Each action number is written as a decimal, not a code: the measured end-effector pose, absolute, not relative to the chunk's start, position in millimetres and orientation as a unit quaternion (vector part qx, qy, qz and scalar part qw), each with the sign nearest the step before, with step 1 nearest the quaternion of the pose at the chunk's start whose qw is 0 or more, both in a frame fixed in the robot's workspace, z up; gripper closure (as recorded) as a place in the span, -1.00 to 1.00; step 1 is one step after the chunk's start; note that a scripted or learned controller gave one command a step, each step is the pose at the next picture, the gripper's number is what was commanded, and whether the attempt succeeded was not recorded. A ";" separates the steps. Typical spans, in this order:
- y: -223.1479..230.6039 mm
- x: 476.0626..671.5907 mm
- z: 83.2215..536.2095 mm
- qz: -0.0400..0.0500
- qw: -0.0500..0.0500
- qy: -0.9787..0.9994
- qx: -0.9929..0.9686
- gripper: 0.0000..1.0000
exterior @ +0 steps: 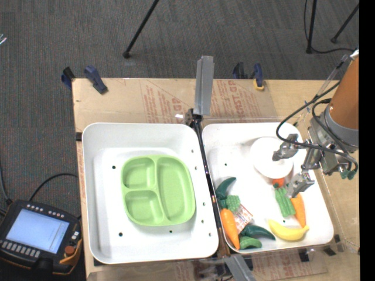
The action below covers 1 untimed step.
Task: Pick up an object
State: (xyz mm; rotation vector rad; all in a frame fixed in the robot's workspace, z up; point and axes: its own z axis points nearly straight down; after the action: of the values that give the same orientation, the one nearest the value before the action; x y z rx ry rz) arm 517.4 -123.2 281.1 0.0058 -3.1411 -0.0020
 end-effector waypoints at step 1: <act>-152.4 521.6 141.5 -0.004 0.009 -0.999 0.053 -1.00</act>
State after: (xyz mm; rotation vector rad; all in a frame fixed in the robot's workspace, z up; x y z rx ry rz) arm 521.6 -152.4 141.5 0.1647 -3.1201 -0.0114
